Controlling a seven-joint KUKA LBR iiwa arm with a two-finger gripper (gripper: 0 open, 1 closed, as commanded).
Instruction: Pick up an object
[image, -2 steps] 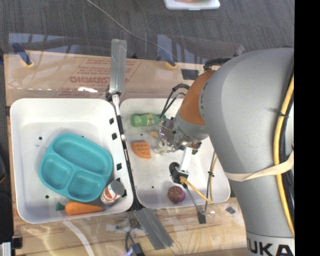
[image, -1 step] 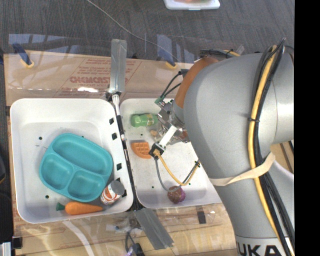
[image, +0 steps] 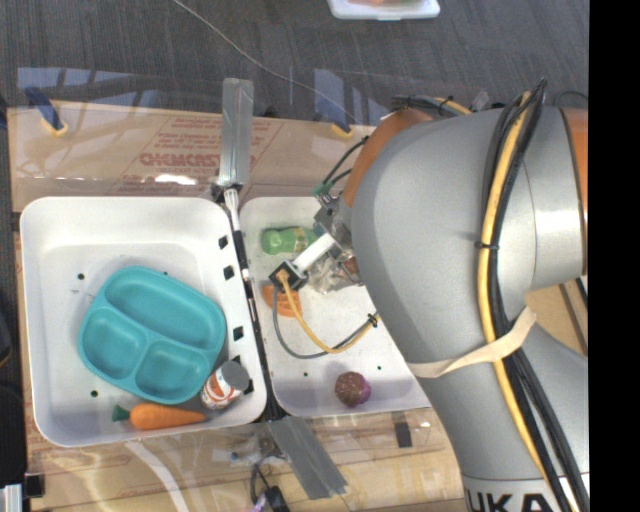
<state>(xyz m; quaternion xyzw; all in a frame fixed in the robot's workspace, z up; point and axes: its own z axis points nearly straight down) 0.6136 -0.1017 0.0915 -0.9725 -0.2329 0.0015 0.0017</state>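
My gripper (image: 332, 268) hangs low over the upper part of the right bin (image: 310, 395), with the big grey arm covering most of that bin's right side. Just left of the gripper lies a green object (image: 282, 240) near the bin's back wall. An orange object (image: 286, 302) peeks out below the gripper, partly hidden by the wrist parts. A dark purple ball (image: 351, 389) rests near the bin's front wall, apart from the gripper.
The left bin (image: 50, 230) holds a teal divided plate (image: 150, 333), an orange carrot (image: 165, 416) along the front wall, and a small grey-capped container (image: 226, 384) in the front right corner. A divider wall (image: 245, 300) separates the two bins.
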